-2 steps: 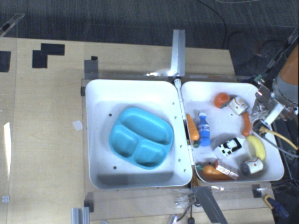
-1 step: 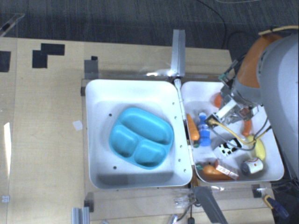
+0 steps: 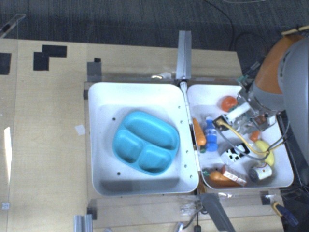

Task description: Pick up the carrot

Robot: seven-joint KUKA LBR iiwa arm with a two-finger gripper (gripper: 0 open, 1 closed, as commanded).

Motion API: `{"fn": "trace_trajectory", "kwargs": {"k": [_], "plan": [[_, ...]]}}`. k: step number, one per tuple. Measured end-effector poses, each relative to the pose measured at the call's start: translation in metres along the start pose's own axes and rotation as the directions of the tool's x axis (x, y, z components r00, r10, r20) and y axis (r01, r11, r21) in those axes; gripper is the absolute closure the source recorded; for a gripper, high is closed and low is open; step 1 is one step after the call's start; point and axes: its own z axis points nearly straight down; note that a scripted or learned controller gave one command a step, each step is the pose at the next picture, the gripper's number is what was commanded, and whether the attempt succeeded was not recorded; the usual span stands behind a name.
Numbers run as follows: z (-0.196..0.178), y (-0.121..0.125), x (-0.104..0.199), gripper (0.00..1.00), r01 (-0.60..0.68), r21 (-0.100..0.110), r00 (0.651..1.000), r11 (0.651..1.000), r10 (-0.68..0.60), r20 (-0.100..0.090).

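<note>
Right bin (image 3: 207, 94) is looking crowded. Gripper (image 3: 246, 123) is hanging mid-bin; open or closed, cannot tell. Carrot (image 3: 198, 133) is lying beyond the blue bottle (image 3: 211, 135) from the gripper, along the dividing wall. Risk: wall blocking the closing, or the bottle getting grabbed instead.

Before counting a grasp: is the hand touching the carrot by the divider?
Apart. The camera view shows a blue bottle lying between hand and carrot.
</note>
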Motion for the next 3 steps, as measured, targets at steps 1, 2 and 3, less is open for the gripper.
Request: {"fn": "trace_trajectory", "kwargs": {"k": [1, 2, 3], "plan": [[-0.010, -0.004, -0.006, 1.00, 0.280, 0.000, 0.960, 0.960, -0.280, 0.000], [0.011, 0.072, 0.005, 1.00, 0.559, -0.001, 0.829, 0.829, -0.559, 0.000], [-0.013, 0.098, -0.048, 1.00, 0.504, -0.002, 0.864, 0.864, -0.504, 0.000]]}}
